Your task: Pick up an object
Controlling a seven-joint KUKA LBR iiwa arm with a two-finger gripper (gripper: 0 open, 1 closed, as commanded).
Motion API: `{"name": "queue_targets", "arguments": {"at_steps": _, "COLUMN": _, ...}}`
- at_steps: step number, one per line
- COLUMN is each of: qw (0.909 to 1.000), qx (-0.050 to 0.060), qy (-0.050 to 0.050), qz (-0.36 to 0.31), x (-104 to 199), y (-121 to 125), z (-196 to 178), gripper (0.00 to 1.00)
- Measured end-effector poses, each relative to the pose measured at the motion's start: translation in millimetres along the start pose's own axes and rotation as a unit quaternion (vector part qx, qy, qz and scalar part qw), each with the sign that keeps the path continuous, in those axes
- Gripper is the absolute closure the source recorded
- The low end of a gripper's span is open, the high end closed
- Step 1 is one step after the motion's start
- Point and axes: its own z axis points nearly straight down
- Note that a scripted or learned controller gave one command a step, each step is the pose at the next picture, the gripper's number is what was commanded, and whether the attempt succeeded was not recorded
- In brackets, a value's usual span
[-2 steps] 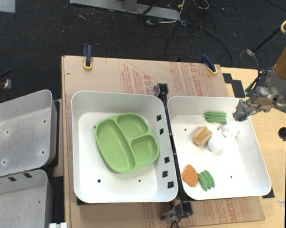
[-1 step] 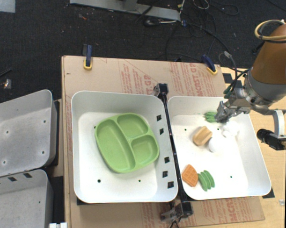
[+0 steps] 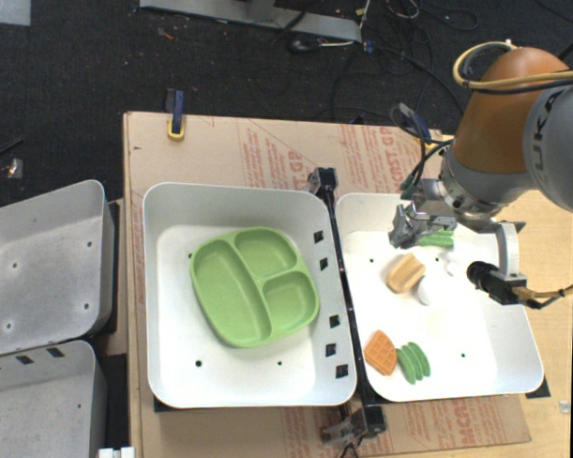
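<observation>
The gripper (image 3: 410, 228) is hanging low over the far part of the right bin (image 3: 507, 372), near that bin's far left corner. Whether it is open or closed I cannot tell from here; the metal at its tip is reading as one dark cluster. A small green object (image 3: 439, 240) is lying just beside the tip, on the side toward the bin's right edge, partly tucked under the wrist, its long axis running roughly across the bin. A tan bread-like piece (image 3: 404, 273) is sitting just nearer than the tip, apart from it, tilted so its long axis is running from near left to far right. An orange waffle piece (image 3: 381, 352) and a green pea pod (image 3: 414, 361) are lying side by side near the bin's near edge, touching or almost so. The left bin (image 3: 163, 266) is carrying a green divided plate (image 3: 254, 286), lying at a slant. Red print on the cardboard (image 3: 233, 146) under the bins is too broken to read.
</observation>
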Motion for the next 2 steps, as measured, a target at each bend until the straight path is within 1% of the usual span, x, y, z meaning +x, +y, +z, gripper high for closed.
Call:
{"name": "queue_targets", "arguments": {"at_steps": 1, "qw": 1.0000, "qx": 0.000, "qy": -0.001, "qz": 0.001, "x": 46.6, "y": 0.8, "z": 12.4, "gripper": 1.00}}
{"name": "queue_targets", "arguments": {"at_steps": 2, "qw": 1.0000, "qx": -0.001, "qy": 0.000, "qz": 0.000, "x": 110.5, "y": 2.5, "z": 12.1, "gripper": 1.00}}
